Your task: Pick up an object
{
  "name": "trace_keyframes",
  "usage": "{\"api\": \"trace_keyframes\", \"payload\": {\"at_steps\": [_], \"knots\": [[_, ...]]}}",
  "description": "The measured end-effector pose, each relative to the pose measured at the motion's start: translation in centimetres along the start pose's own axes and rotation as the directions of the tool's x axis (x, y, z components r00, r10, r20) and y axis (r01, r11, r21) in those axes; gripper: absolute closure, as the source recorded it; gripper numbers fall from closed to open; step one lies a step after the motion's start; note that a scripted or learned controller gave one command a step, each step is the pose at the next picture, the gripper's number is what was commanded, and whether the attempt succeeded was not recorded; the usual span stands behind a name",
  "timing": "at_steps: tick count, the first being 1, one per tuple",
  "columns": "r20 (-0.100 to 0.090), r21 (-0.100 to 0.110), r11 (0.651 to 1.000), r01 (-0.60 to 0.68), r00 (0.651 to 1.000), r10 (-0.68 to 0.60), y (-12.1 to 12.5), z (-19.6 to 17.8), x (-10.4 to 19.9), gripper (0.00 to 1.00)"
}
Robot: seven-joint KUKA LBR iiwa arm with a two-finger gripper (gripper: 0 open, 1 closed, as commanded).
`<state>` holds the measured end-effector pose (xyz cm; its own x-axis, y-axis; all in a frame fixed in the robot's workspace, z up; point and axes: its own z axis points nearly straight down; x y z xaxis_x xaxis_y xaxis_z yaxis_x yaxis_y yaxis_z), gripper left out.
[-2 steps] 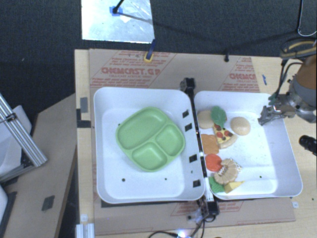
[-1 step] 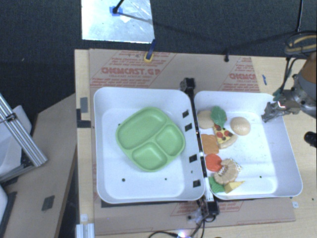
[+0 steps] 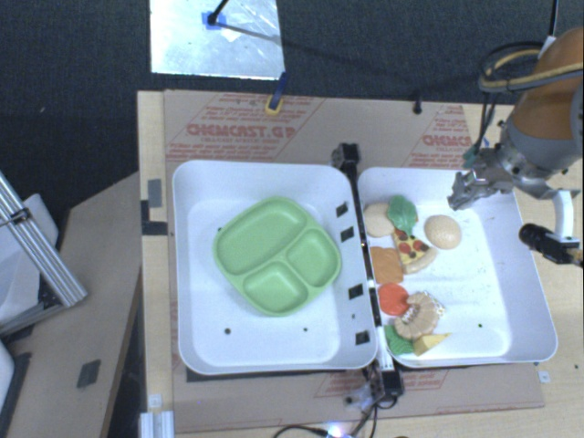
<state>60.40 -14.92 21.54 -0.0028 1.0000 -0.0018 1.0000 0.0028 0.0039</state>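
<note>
A robotics lab test station is indicated. Two shallow white bins are set side by side on a counter lined with printed brown sheeting, joined along the middle by a black clipped divider. Toy food pieces are heaped in the right bin; a green sectioned plate is placed in the left. A grey industrial arm with an orange band is seen at right, with cabling. Aluminium framing is noted at left, dark carpet beyond, and a reflective sheet taped down.
</note>
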Motion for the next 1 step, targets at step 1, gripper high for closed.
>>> {"api": "trace_keyframes", "payload": {"at_steps": [1], "knots": [[-0.002, 0.001, 1.0, 0.001, 1.0, -0.001, 2.97, -0.9, 4.23, 1.0]]}}
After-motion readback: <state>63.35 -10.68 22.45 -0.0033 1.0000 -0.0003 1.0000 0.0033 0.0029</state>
